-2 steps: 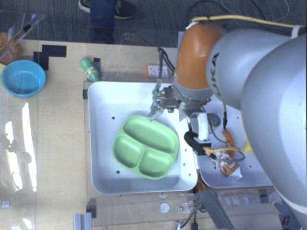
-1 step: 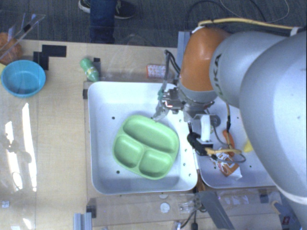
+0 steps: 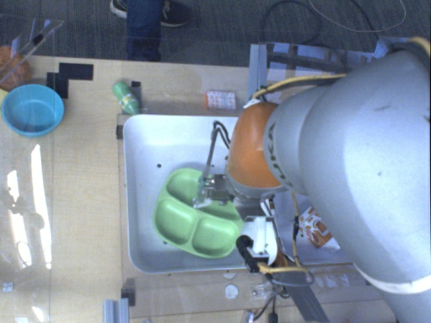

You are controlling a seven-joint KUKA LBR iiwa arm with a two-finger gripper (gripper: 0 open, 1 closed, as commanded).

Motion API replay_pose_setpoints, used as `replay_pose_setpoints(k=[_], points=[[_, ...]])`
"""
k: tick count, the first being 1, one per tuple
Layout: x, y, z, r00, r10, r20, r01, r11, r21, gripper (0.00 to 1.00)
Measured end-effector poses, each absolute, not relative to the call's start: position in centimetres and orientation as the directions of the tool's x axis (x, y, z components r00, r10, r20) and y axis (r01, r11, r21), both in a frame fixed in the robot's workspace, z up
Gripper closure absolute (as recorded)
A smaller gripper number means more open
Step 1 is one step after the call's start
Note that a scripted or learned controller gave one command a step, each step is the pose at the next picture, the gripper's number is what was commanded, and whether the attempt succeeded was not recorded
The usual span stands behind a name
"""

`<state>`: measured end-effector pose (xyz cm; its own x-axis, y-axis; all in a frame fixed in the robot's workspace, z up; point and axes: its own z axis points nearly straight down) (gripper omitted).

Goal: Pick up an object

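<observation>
Hand (image 3: 204, 192): low in the left white plastic bin (image 3: 145, 147), over the inner edge of the pale green divided plastic tray (image 3: 192, 224); grip state cannot be told. Tray: flat on the bin floor, front centre. Arm (image 3: 350, 160): grey with an orange band, overhanging the bin's right side. Tabletop (image 3: 81, 200): round blue plastic bowl (image 3: 32, 110) far left; green bottle (image 3: 126, 97) beyond the bin's back left corner.

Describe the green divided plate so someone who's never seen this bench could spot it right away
Look at the white bin left of the big grey arm. The green divided plate lies on its floor toward the near side, with the gripper right above its far edge. It is pale green, split into compartments, and far larger than the small green bottle outside the bin.
</observation>
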<state>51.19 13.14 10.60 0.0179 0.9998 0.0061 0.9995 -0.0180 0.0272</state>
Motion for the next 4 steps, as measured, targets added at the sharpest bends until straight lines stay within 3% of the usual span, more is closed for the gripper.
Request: replay_pose_setpoints(k=[1,2,3,4], points=[[52.5,-0.3,22.0,-0.199,0.98,-0.002,0.98,0.199,0.006,0.0],[53.6,8.2,18.2,-0.191,0.982,0.0,0.982,0.191,0.0,0.0],[67.0,3.3,18.2,-0.116,0.993,-0.002,0.993,0.116,0.002,0.0],[57.2,3.6,18.5,-0.106,0.994,0.0,0.994,0.106,0.0,0.0]])
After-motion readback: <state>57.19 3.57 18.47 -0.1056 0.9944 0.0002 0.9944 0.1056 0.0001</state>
